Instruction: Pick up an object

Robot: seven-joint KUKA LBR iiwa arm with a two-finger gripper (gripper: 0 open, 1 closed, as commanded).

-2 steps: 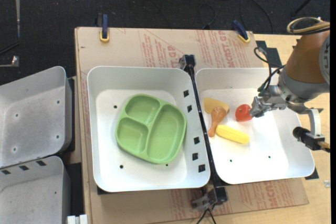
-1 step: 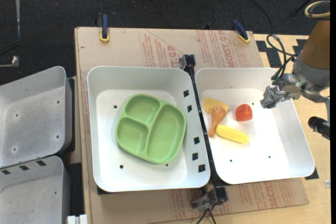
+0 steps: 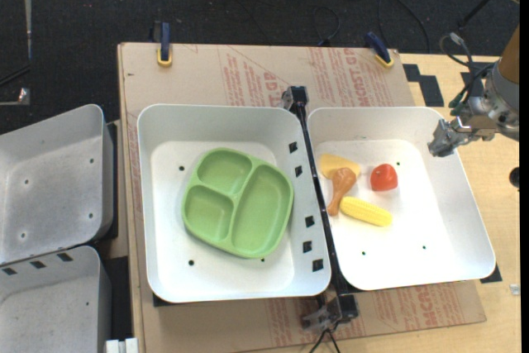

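The right bin (image 3: pixel 446 248) holds a red tomato-like toy (image 3: pixel 383 177), a yellow corn cob (image 3: pixel 366 212), a tan drumstick-shaped piece (image 3: pixel 340 188) and a yellow wedge (image 3: pixel 333 164), all grouped in its left half. My gripper (image 3: pixel 444 140) hangs over the bin's upper right rim, right of the red toy and apart from every object. Nothing shows in its grasp.
A green divided plate (image 3: pixel 238 202) lies in the left bin (image 3: pixel 157 178). A black divider (image 3: pixel 312 194) runs between the two bins. Two white trays (image 3: pixel 50 169) sit off the bench to the left. Clamps (image 3: pixel 164 45) hold the cardboard base at the back.
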